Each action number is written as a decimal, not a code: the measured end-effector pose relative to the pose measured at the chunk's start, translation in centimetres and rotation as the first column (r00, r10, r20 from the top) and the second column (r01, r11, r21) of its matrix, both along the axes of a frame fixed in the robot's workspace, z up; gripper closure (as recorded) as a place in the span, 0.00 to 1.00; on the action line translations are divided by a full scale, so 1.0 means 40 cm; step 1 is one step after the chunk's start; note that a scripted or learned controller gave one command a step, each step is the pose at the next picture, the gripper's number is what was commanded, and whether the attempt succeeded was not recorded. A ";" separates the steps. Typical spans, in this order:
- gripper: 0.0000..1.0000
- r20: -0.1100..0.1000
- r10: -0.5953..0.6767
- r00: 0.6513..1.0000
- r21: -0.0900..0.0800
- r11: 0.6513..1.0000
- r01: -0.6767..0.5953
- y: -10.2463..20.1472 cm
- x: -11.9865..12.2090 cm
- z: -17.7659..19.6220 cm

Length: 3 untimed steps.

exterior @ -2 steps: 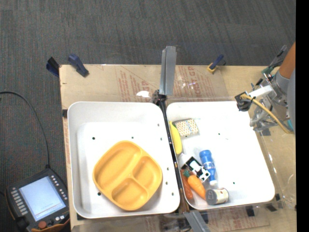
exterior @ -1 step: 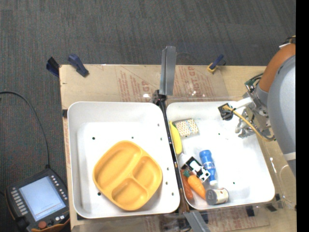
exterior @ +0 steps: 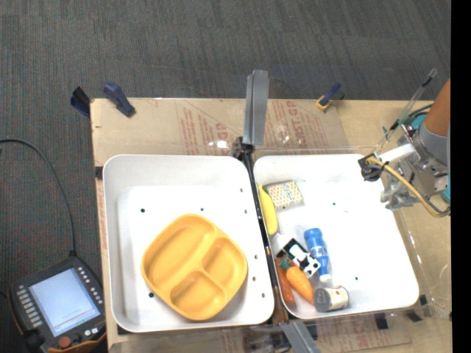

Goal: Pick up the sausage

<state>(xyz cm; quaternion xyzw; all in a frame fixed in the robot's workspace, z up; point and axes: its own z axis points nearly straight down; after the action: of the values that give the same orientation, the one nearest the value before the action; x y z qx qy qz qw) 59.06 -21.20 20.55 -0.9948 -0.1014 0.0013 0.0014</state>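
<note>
The brownish-red, slim sausage (exterior: pixel 282 286) lies at the near left corner of the right shallow white bin (exterior: pixel 364 230), pressed along that bin's left wall and touching the orange carrot (exterior: pixel 299 282) on its other side. That is the main hazard as I judge it: with wall on one flank and carrot on the other, a descending tool could land on the rim, or close on the carrot instead, or take both and drop them. The black-and-white blocky item (exterior: pixel 296 254) and the blue plastic bottle (exterior: pixel 316 247) crowd the spot from behind, and the small silver can (exterior: pixel 330 298) sits just beside the carrot's tip, so a nudge could scatter things. The tool (exterior: pixel 392 183) hangs at the far right rim of the same bin, well apart from the sausage; whether it is wide or narrow I cannot tell, and nothing shows in it. The long crossing gives room for aim to drift. As for the setting: a grey hand-held control pendant (exterior: pixel 55 305) rests on dark carpet (exterior: pixel 147 35) at the left, the left white bin (exterior: pixel 118 197) holds a yellow sectioned plastic plate (exterior: pixel 193 267), and both bins sit on a plywood desk (exterior: pixel 184 123).
</note>
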 end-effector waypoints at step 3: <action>1.00 -0.003 0.004 1.000 0.001 1.000 -0.004 0.007 0.115 -0.184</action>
<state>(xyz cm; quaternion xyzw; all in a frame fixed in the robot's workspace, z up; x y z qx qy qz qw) 63.65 -20.91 13.19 -0.9947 -0.1032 0.0027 0.0018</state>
